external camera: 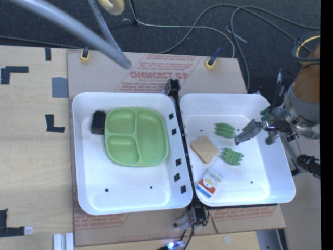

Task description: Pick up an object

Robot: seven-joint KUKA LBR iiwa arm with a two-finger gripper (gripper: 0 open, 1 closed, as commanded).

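Observation:
The right bin (276,191) holds a tan slice of bread (204,149), a green leafy piece (225,129) above it, a second green piece (232,157) to the right of the bread, and a small white, red and blue carton (209,183) near the front. My gripper (254,139) hangs over the right side of this bin, just right of the two green pieces, tilted. It is open, with one dark finger (245,134) pointing toward the upper green piece. Nothing sits between its fingers.
The left bin (88,191) carries a green divided plate (137,137) with a small black block (98,122) at its left edge. A black divider (179,150) runs between the bins. Cables trail across the dark floor behind, and a grey pole crosses the top left.

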